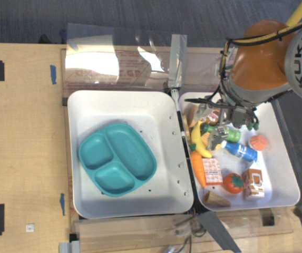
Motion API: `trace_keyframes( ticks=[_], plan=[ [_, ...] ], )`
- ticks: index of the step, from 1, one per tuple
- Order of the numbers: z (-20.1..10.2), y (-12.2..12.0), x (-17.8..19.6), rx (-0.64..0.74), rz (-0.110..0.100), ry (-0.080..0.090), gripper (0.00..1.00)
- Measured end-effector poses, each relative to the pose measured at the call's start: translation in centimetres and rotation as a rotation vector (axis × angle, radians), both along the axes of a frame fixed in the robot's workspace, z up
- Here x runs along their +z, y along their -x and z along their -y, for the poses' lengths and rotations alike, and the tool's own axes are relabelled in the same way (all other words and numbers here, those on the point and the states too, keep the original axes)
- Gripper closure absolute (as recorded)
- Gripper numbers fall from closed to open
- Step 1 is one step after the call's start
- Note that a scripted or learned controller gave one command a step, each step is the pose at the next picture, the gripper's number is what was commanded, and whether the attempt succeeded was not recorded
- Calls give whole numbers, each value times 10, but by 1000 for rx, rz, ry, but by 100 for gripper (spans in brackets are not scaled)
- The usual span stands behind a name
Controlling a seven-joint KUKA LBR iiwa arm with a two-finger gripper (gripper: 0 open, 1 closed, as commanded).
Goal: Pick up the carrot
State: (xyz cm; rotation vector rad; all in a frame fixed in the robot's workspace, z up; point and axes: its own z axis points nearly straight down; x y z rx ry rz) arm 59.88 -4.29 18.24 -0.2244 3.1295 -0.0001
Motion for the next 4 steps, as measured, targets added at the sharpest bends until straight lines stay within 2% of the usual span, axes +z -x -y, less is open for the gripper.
trace_keyframes(
  ticks=[1, 2, 3, 4],
  plan=[
    [51, 56, -81, 59, 8, 2, 0],
    [55, 1, -88, 82, 8, 3, 0],
    [53, 13, -87, -156, 20, 5, 0],
    [59, 30, -88, -513, 20, 0, 0]
  ],
)
